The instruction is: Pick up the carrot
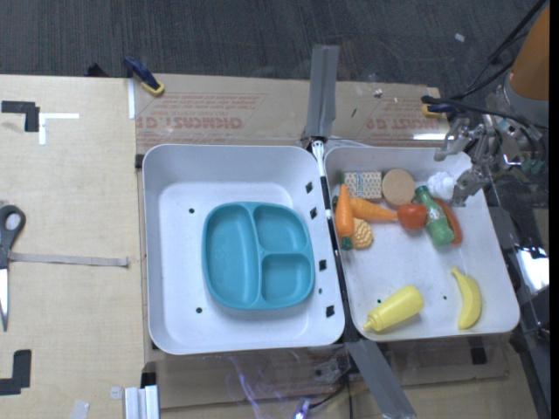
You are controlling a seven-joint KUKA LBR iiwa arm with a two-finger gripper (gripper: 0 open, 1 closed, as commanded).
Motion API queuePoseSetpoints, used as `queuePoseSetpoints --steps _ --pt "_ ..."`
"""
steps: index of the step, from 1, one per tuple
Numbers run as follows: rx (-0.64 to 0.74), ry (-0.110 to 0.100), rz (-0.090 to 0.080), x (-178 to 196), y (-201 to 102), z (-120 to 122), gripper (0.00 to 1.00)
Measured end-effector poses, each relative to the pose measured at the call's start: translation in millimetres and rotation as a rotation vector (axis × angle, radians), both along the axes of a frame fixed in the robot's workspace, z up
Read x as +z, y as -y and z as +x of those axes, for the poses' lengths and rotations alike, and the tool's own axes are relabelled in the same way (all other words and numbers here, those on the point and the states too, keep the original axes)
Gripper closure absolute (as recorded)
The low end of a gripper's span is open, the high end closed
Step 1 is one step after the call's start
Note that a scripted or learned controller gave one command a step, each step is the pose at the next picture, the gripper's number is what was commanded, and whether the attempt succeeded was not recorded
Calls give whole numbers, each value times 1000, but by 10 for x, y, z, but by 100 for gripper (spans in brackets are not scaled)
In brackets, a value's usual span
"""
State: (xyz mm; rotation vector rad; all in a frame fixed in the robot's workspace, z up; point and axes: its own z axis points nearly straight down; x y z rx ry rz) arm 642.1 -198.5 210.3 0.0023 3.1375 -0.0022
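While the carrot [344, 209] lies untouched at the left edge of the right bin [489, 321], touching a second carrot, your pincer [472, 160] hovers near the bin's far right corner, its opening impossible to tell, so the approach awaits.

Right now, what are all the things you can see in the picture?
divided plate: 1, teal, middle of the left bin
carrots: 2, orange, left side of the right bin, one upright and one lying across
cracker: 1, tan, top of the right bin
round disc: 1, light brown, beside the cracker
tomato: 1, red, at the second carrot's tip
bottle: 1, green, right of the tomato
banana: 1, yellow, lower right of the right bin
squeeze bottle: 1, yellow, bottom of the right bin
scissors: 1, grey, far left on the bench
end effector: 1, silver, over the right bin's top right corner
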Motion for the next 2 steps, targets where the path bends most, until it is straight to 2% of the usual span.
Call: queuePoseSetpoints --steps 1,2 --pt "136 1 1 -1123 -600 -137 0" --pt "-87 0 1 -1169 -1045 -383 0"
